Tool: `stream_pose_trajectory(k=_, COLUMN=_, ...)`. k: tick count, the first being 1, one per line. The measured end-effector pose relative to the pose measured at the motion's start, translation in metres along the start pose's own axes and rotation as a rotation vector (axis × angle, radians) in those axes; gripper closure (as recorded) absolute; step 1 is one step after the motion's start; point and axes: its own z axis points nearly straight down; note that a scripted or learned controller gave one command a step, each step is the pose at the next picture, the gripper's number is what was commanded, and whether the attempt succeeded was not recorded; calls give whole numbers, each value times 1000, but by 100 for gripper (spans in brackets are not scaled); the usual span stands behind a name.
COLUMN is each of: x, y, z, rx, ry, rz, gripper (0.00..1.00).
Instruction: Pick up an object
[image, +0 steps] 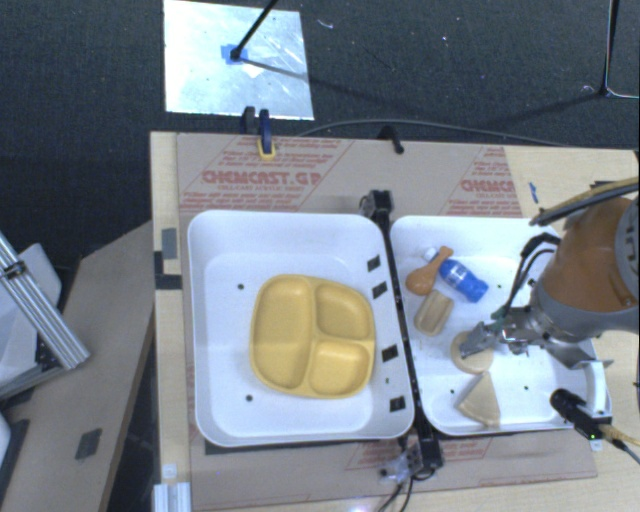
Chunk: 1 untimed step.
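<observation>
A flat round tan disc (468, 352) lies on the floor of the right-hand shallow white bin (500, 232), directly under the tip of the two-finger gripper (487, 338), which reaches in from the right on the grey arm with its orange band (592, 262). Whether the tool is clenched or released cannot be told from this angle. Just below the disc lies a pale tan wedge-shaped block (481, 401). Up and to the left sit a beige cylindrical piece (433, 313), a brown wooden spoon-shaped object (428, 271) and a small blue and white bottle (460, 279). The left-hand white bin (215, 300) holds a yellow sectioned plastic plate (312, 335).
</observation>
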Motion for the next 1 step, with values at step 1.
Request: stream_pose_trajectory(k=1, x=1, y=3, z=17, rx=-6, ry=3, rz=0, gripper=0)
